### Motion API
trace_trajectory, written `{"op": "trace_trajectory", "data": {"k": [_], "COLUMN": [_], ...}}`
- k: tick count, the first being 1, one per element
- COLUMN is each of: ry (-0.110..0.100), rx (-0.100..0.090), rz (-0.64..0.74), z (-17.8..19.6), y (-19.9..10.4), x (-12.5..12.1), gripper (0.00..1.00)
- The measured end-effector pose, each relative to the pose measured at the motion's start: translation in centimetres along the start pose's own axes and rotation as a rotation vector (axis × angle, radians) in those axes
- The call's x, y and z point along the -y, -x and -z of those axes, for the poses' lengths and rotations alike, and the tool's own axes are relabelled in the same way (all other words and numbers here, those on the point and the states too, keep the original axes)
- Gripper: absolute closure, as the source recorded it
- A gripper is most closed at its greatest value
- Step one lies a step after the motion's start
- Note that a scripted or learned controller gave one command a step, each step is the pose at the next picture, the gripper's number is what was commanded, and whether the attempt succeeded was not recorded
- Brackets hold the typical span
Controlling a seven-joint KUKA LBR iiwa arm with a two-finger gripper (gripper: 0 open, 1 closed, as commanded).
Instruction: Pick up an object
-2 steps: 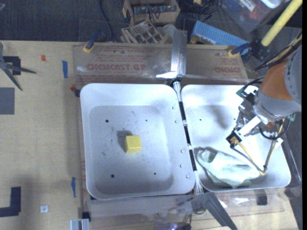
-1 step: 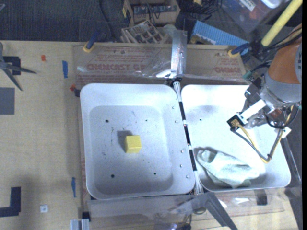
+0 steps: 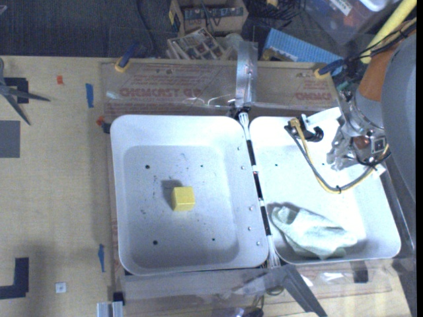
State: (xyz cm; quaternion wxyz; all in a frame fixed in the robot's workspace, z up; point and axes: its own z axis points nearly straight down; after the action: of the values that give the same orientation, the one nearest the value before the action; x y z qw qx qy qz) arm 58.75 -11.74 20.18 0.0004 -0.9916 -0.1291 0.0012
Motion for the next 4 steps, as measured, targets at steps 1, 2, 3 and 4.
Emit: {"op": "trace_trajectory", "data": {"k": [1,2,3,4], "ry": [-0.003,0.002,0.001,0.001], "rx": [0.002,-0.007,-0.002,0.0], "rz": [-0.056,-0.063,0.118,-0.01], "z": [-0.1,-11.4,-6.1,-7.3], "y": [5.0,11.7,12.6,13.1], "x": [0.5,-2.4,-5.5,-7.4], "gripper": [1.0,1.0,1.0,1.0]}}
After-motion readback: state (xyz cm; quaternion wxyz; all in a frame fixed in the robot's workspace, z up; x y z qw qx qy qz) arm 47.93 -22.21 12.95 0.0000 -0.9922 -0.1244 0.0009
